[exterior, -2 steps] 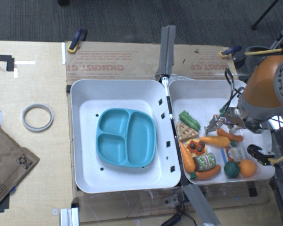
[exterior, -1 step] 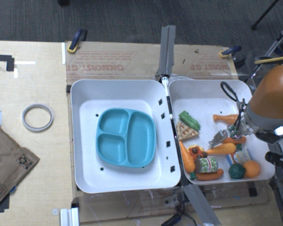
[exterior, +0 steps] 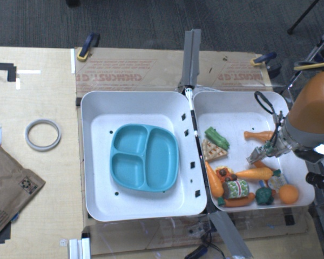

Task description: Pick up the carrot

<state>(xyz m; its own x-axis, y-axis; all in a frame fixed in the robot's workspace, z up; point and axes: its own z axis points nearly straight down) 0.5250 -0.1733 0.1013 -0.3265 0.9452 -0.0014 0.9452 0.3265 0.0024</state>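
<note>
An orange carrot (exterior: 254, 174) with a green tip lies flat in the right bin (exterior: 232, 108), near its front right. A second, stubbier carrot (exterior: 214, 181) lies slanted against the bin's left wall. My gripper (exterior: 261, 153) hangs just above and slightly behind the long carrot, its metal tip pointing down-left. Nothing can be seen held in it. The grey wrist with the orange band (exterior: 313, 109) reaches in from the right edge.
Around the carrots lie a green vegetable (exterior: 216, 138), a waffle wedge (exterior: 214, 151), a small can (exterior: 236, 188), a broccoli piece (exterior: 264, 196), an orange fruit (exterior: 288, 193) and an orange piece (exterior: 259, 136). The left bin (exterior: 92, 144) holds a blue divided plate (exterior: 144, 157).
</note>
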